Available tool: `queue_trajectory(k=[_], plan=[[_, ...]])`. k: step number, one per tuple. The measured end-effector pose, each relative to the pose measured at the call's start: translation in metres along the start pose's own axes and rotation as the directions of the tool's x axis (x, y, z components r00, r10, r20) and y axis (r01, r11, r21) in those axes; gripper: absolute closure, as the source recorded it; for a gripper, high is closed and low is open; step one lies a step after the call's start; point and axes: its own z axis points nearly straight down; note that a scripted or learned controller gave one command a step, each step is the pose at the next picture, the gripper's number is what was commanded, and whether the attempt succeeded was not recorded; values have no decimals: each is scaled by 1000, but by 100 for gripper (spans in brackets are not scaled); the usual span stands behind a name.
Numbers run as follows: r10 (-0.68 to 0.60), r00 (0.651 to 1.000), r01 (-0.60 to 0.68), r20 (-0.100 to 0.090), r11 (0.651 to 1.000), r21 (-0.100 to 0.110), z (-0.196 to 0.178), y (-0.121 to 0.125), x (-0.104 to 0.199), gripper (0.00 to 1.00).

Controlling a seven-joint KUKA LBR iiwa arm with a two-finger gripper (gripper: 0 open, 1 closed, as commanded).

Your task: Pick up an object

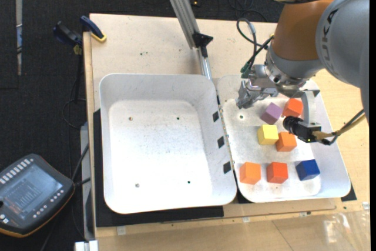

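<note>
Several small blocks lie in the right bin [329,182]: a purple one [272,112], a yellow one [268,134], orange ones [293,107] [286,141] [250,172], a red-orange one [277,172] and a blue one [307,169]. My gripper [245,99] hangs over the bin's upper left part, just left of the purple block. Nothing shows between its fingers.
The left bin [111,126] sits beside the right one. A metal pole [179,0] slants in from the top to the bins' junction. A pendant [29,191] lies at the lower left, and clamps [79,32] at the bench's upper left corner.
</note>
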Motion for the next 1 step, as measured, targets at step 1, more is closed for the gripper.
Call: queue_trajectory(k=[1], plan=[[-2, 1000, 2, -1, 1000, -3, -7, 0, 59, 100]])
